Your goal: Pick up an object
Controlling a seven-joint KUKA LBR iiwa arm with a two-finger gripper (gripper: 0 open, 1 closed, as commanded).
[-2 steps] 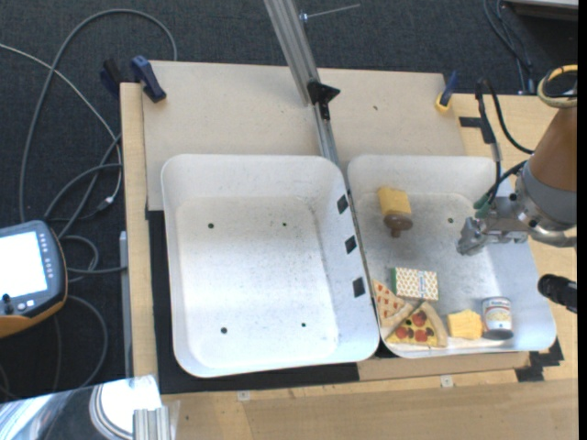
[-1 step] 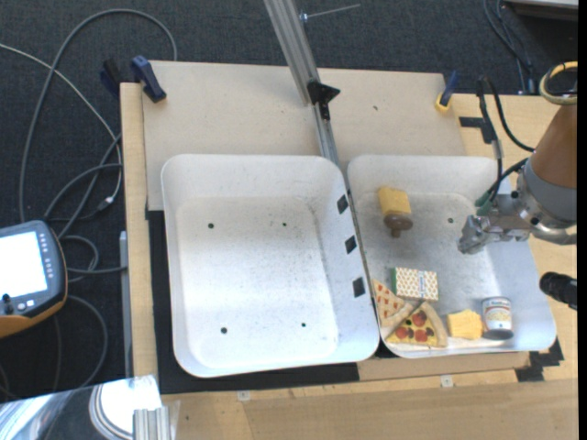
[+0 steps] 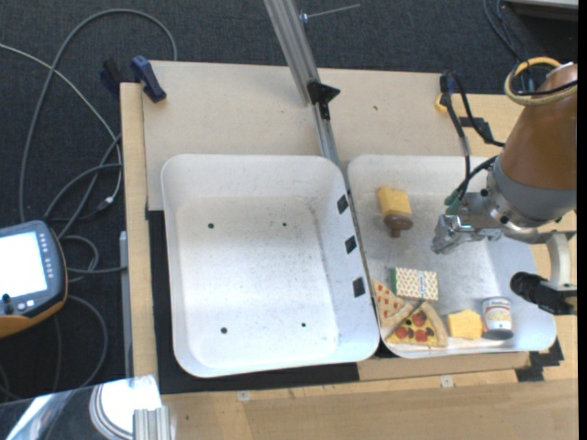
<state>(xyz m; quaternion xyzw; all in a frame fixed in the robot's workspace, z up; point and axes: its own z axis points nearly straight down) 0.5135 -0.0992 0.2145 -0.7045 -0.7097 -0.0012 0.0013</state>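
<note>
A: Where's the gripper (image 3: 447,236)?

B: Low over the right bin (image 3: 523,337), near its middle, metal and silvery under the grey arm (image 3: 537,168) with its orange band. Whether it is spread or clenched, I cannot tell, and nothing visibly sits in it.

A: And the things to pick?

B: All in the right bin. A yellow block on a brown stub (image 3: 395,208) lies just left of the gripper, apart from it. Toward the near edge: a flat speckled green-and-white packet (image 3: 415,283), a pizza slice (image 3: 410,317) with red dots, a yellow cheese wedge (image 3: 465,324), and a small can (image 3: 497,314).

A: The left bin (image 3: 183,191)?

B: Smooth white plastic, shallow, rounded corners
</note>
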